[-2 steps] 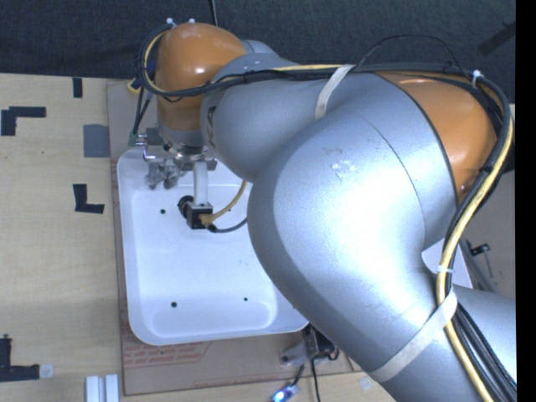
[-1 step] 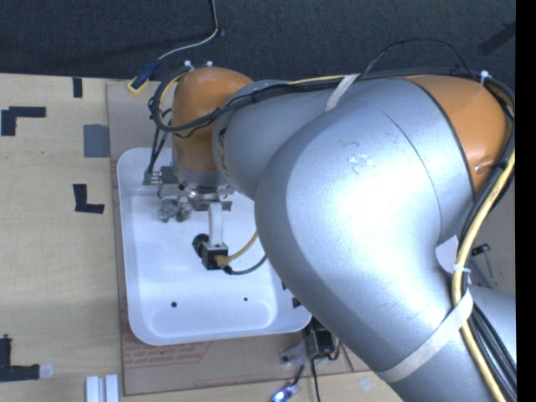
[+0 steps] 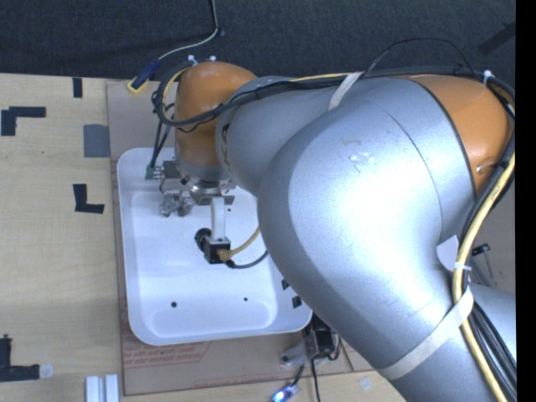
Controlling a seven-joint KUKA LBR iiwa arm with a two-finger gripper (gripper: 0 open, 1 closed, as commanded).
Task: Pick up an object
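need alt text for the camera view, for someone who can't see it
A big grey and orange robot arm reaches in from the right, its gripper low over the far end of a shallow white bin on a wooden bench. Two small dark specks mark the bin floor.

A dark, finely textured backdrop [image 3: 100, 15] runs across the top of the frame, and below it a pale wood-grain bench [image 3: 42, 249], evenly lit, fills the left side. Black tape marks are stuck to the bench (an L-shape [image 3: 21, 117] at the upper left, a short strip [image 3: 77, 87] beside the backdrop's edge, an angled piece [image 3: 84, 199] lower down), with a grey square patch [image 3: 96, 139] among them. A brown cardboard sheet [image 3: 159, 360] lies at lower centre under a shallow white bin [image 3: 138, 249], and small white strips [image 3: 100, 388] sit at the bottom edge, left of the sheet.
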